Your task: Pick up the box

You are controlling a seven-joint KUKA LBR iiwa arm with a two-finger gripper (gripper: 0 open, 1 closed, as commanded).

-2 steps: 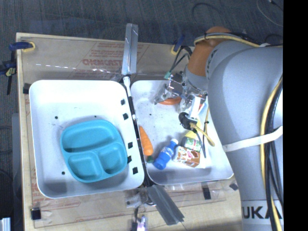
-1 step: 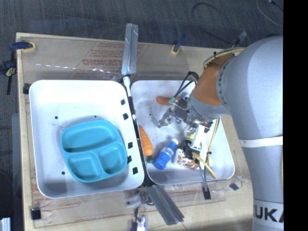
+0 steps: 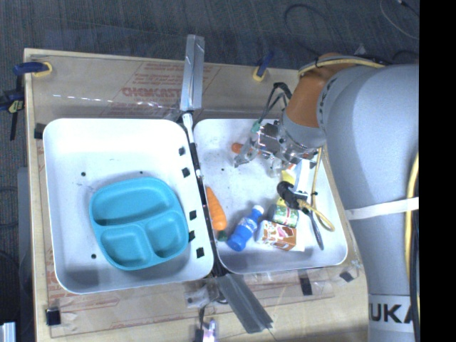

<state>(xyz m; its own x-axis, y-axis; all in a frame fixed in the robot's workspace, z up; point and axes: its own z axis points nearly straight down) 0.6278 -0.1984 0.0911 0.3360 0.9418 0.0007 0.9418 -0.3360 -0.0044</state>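
The box (image 3: 277, 234) looks like light, stiff cardboard lying flat beside the bottle (image 3: 244, 229); grip its short sides. Gripper (image 3: 258, 150) fingers stand apart, holding nothing

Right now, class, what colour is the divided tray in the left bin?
Light blue tray, seen in the camera view.

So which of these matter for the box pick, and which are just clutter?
Job: box, gripper, right bin.
Clutter: carrot, blue bottle, scissors, blue tray, left bin.
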